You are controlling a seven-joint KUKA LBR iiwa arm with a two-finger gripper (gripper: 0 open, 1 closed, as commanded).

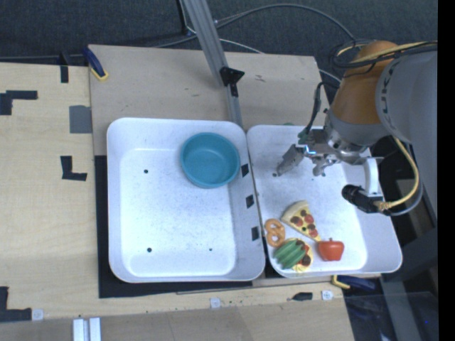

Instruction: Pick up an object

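- Four small toy foods — pizza slice point(301, 219), pretzel point(274, 228), tomato point(330, 249) among them — lay clustered in the right bin point(377, 251).
- Tool point(306, 163) hovered above, fingers spread, empty.
- Likely light, rigid, slippery; the tomato's round body looked best for pinching.

Robotics lab, clearly. Pale plywood bench point(178, 84) carries two shallow white plastic bins point(128, 190), side by side on black mat. Grey industrial arm with orange band point(362, 91) reaches in from right, loose black cables point(284, 13) trailing across dark carpet behind. Slanted grey metal pole point(202, 27) rises at bench back. Black tape marks point(67, 169) dot bench left. Toy plastic food point(302, 236) in right bin, round blue plastic bowl point(210, 160) in left — test props, not kitchen.
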